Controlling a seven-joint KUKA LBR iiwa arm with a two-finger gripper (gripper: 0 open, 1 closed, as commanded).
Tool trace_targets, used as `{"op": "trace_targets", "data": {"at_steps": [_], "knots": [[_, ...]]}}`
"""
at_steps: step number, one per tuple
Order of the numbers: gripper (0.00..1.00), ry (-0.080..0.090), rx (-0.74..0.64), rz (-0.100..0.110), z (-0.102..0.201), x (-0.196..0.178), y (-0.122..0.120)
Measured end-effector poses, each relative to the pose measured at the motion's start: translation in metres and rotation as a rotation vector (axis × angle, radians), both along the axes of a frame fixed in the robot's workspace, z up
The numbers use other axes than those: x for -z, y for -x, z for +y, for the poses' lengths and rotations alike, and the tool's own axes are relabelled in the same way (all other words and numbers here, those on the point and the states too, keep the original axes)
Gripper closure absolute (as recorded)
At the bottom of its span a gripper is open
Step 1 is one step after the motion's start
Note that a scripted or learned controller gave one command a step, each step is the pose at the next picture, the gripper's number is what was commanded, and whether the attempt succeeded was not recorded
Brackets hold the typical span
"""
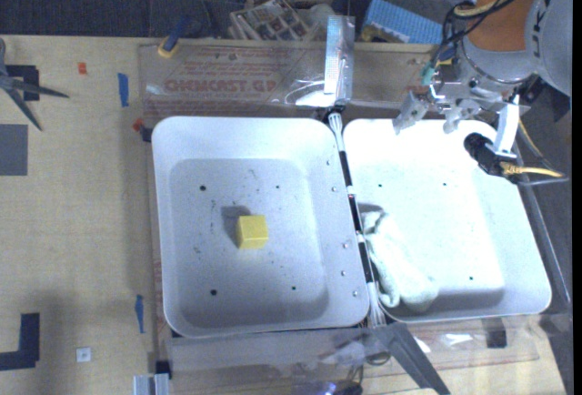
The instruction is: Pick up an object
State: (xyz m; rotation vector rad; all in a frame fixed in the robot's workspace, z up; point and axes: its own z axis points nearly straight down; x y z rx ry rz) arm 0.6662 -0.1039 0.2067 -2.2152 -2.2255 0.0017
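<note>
White cloth: a crumpled pale cloth (397, 264) lies in the right-hand shallow white bin (509, 229), against its left wall, nearest the camera.
Yellow block: a small yellow cube (253, 231) sits alone mid-floor in the left-hand shallow white bin (182, 156), well apart from the walls.
Gripper: the two-finger gripper (435, 114) hangs over the right bin's far rim, fingers spread, gripping nothing.
Advice: the cube looks the cleaner target; centre over it, descend straight, clamp on opposite flat faces.

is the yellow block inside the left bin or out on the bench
Inside. The yellow block rests on the floor of the left bin, near its middle, away from every wall, far from the end effector.
</note>
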Motion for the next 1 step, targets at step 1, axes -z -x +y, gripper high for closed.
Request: {"op": "trace_targets", "data": {"at_steps": [1], "knots": [[1.0,0.001,-0.003,-0.002,0.0008,-0.0099,-0.0014]]}}
